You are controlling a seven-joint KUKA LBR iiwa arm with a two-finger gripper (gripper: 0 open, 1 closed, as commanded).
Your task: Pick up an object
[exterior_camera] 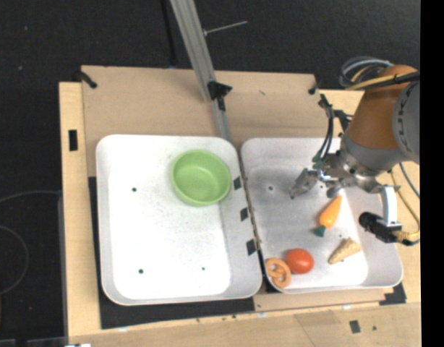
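The carrot (329, 213) lay tilted in the right bin (280, 165), just below the gripper (312, 181) — nothing sat between the gripper's parts, and whether it was open or closed could not be told. Nearer the front rim lay a cone (343, 251), a tomato (300, 260) and a peach half (278, 272). A green bowl (201, 178) stood in the left bin (135, 266).

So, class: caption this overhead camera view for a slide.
Tool hovers in the right white bin near an orange toy carrot; round green plastic bowl sits left.
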